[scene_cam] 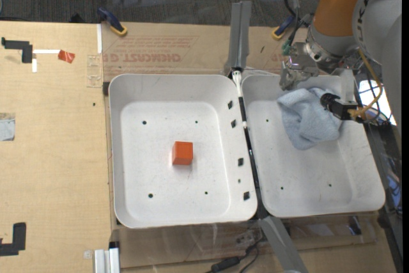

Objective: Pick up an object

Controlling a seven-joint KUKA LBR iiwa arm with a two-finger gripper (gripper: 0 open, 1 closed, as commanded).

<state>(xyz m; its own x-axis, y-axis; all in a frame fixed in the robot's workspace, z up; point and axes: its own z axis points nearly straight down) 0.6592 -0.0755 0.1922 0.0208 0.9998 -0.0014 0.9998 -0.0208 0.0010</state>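
A light blue-grey cloth (pixel 308 118) lies bunched in the back part of the right bin (pixel 332 195). An orange-red cube (pixel 183 153) sits near the middle of the left bin (pixel 137 201). My gripper (pixel 293 78) hangs at the back left corner of the right bin, just above the cloth's upper edge. The grey arm with its orange band comes in from the upper right. Where the gripper meets the cloth is too dark and cluttered to read.
A metal divider (pixel 239 41) runs between the two bins at the back. Cardboard (pixel 166 48) lies behind the left bin, with clamps (pixel 112 21) at its edge. A wooden board (pixel 45 137) with a small red piece (pixel 66 56) lies to the left.
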